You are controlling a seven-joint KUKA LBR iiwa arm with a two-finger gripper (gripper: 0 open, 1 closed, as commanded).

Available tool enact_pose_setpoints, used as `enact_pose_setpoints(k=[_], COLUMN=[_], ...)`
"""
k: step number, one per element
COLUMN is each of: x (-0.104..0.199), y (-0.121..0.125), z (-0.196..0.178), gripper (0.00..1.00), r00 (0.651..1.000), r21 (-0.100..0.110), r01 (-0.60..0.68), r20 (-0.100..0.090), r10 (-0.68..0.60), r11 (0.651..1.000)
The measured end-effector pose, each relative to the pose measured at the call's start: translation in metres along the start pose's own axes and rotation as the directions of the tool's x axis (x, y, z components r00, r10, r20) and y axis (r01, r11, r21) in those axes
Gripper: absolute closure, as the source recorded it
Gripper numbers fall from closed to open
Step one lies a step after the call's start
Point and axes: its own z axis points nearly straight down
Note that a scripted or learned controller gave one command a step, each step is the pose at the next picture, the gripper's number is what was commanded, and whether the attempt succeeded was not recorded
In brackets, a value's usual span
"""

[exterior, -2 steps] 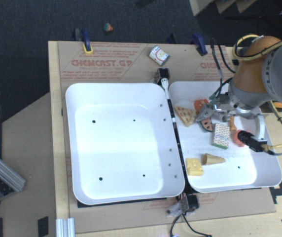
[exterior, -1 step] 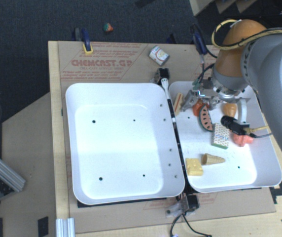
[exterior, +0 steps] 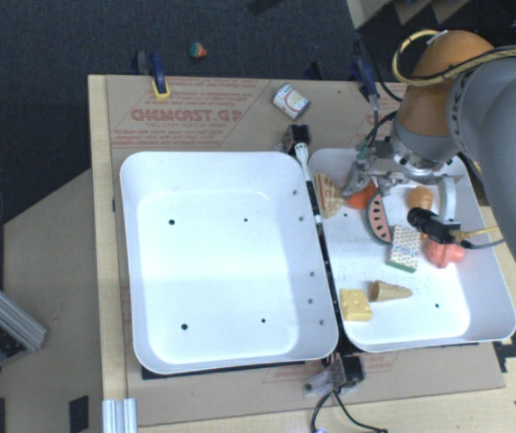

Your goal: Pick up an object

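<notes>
Over the right bin (exterior: 483, 323), gripper (exterior: 380, 171) hung, grip state unclear, one yellow block (exterior: 355, 305), one cone (exterior: 390, 290), left bin (exterior: 150, 174) alongside.

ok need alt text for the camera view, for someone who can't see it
A grey robot arm with an orange band reaches from the right, its gripper low over the right white bin, which holds small toy foods, among them a yellow cheese wedge and a pink piece. The left white bin sits alongside on a brown board.

Robotics lab, clamped cardboard bench (exterior: 204, 115), twin white bins (exterior: 141, 242), aluminium framing (exterior: 5, 318), loose cables (exterior: 348, 413)
</notes>
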Motion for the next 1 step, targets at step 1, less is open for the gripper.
enact_pose_setpoints(k=[1], x=[0.079], y=[0.0126], z=[-0.0964], gripper=[1.0], r00=[1.0], r21=[-0.011], r01=[0.007], r20=[-0.002], r10=[-0.007], r11=[1.0])
